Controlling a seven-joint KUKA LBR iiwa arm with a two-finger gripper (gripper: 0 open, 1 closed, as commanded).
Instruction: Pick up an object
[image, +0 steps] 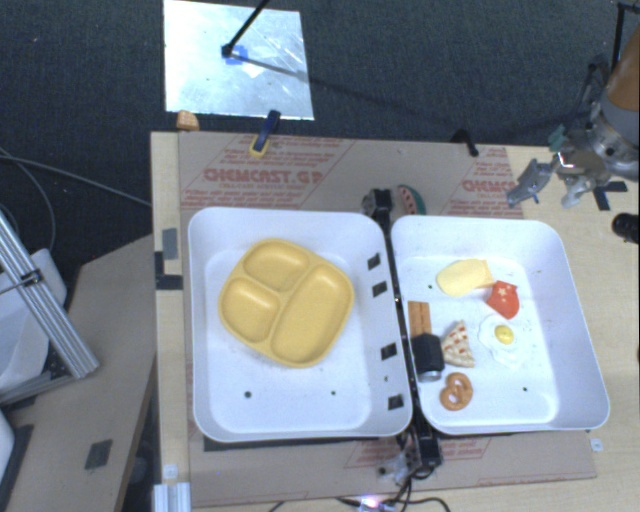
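While the arm (615, 110) reaches in at the upper right corner, its claw (553, 180) hangs above the counter's (300, 170) cardboard, just past the far right corner of the right bin (575, 300). Two grey prongs splay out from it, one toward the left and one lower down, but I cannot tell whether the claw stands apart or together. Nothing sits between the prongs.

Brown cardboard printed with red lettering covers the counter, and two white bins lie on it side by side, joined at a black hinge strip. A yellow tray (286, 302) with three compartments lies tilted in the left bin (210, 400). Beyond the counter is dark carpet with a shiny silver sheet (238, 60) on it. A yellow and blue clip (265, 133) rests on the far edge of the cardboard, and a small tan block (187, 120) sits near its far left corner. Aluminium framing stands at the left.

All the toy food is in the right bin, well below and left of the claw: a yellow wedge (464, 277), a red piece (503, 298) touching it, a fried egg (503, 336), a pizza slice (458, 343), a pretzel (456, 391), a brown bar (419, 317) and a black block (427, 354) by the hinge. The yellow wedge and red piece lie nearest the claw, though still apart from it.
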